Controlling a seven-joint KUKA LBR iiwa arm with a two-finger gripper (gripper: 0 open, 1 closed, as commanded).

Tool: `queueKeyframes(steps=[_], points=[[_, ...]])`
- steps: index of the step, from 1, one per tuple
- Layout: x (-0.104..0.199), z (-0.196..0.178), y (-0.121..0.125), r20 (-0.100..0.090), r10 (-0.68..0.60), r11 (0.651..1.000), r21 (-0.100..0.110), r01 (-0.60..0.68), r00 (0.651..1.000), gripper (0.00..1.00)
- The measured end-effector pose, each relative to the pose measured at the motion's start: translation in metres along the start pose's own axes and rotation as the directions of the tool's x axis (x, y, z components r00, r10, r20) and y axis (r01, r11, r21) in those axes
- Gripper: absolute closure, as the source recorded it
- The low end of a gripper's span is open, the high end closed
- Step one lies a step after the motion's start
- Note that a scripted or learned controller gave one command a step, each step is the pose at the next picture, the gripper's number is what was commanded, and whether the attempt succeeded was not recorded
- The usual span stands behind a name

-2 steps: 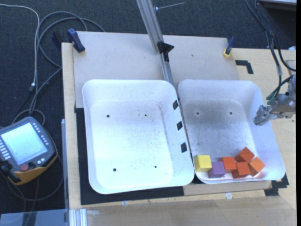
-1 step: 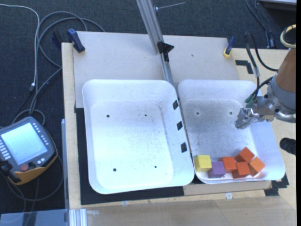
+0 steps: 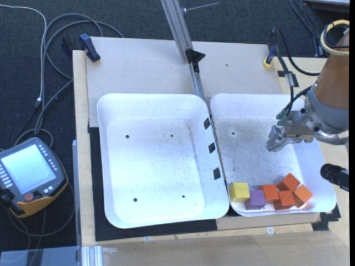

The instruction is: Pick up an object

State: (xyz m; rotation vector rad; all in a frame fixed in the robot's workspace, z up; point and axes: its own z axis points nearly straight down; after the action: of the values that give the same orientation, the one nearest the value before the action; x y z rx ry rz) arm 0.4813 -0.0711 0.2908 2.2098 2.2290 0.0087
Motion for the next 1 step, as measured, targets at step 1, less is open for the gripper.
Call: queueKeyframes(steps=[1], points=[[0.0656, 0.0297, 0.0245, -0.002, 0.001, 1.0, 0.01, -0.001, 1.0, 1.0]])
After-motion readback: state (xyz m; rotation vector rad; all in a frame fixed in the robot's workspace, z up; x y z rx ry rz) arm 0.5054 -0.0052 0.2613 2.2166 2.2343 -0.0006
